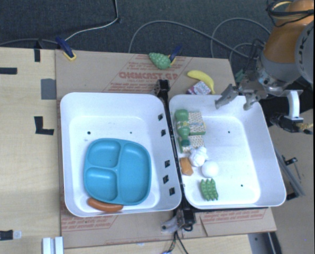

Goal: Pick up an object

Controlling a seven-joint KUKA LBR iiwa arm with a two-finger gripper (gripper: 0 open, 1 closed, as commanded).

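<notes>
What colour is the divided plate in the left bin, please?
The divided plastic plate is light blue, clearest in the camera view.

Bright, even overhead light; the white bins (115, 102) glare slightly, shadows are soft and faint, and the whole picture is slightly soft.

"CHEMCAST" on cardboard sheet (131, 78)

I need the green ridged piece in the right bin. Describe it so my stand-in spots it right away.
Start at the right bin and follow its left wall toward the near edge. The green ridged piece lies last in the row of small things, just below the white ball. It alone there is dark green and bumpy.
</notes>
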